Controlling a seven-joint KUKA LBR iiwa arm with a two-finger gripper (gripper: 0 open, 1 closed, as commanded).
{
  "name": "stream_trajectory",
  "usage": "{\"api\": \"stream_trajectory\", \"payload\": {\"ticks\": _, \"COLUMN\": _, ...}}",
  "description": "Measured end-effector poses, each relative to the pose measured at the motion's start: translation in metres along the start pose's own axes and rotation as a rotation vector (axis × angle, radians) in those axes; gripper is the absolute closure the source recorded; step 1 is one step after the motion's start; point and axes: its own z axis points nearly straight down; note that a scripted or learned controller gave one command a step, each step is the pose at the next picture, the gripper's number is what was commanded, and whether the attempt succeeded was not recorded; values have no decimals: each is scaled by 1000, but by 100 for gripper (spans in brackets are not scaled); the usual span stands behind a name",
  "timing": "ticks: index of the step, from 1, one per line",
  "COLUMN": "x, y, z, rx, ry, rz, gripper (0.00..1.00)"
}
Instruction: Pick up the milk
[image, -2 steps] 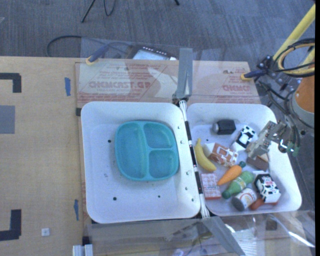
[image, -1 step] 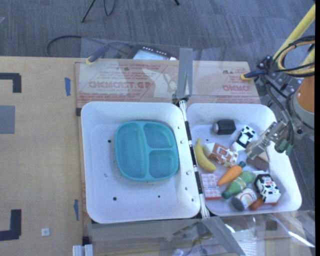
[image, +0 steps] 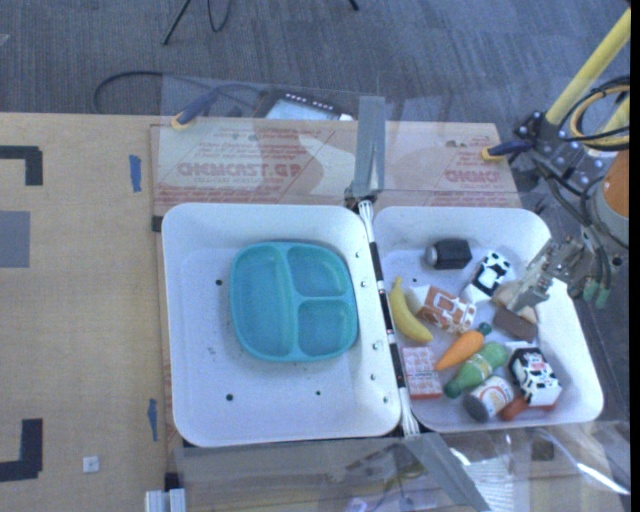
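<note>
Milk (image: 536, 376) well below hand (image: 540, 285), untouched

You have two cow-patterned, black-and-white milk cartons in the right bin (image: 585, 395). One milk carton (image: 535, 376) lies tilted near the bin's front right corner, just beside a can and a green bottle. The other, smaller carton (image: 491, 272) sits farther back, right of a dark grey block.
</note>
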Motion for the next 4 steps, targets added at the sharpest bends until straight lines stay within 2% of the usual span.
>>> {"api": "stream_trajectory", "payload": {"ticks": 1, "x": 35, "y": -5, "z": -50, "rx": 0, "ry": -2, "rz": 212, "gripper": 100}}
{"api": "stream_trajectory", "payload": {"ticks": 2, "x": 55, "y": 27, "z": -106, "rx": 1, "ry": -1, "rz": 837, "gripper": 100}}
{"api": "stream_trajectory", "payload": {"ticks": 3, "x": 71, "y": 51, "z": -26, "rx": 5, "ry": 4, "rz": 1097, "gripper": 100}}
{"api": "stream_trajectory", "payload": {"ticks": 4, "x": 88, "y": 78, "z": -19, "rx": 3, "ry": 3, "rz": 737, "gripper": 100}}
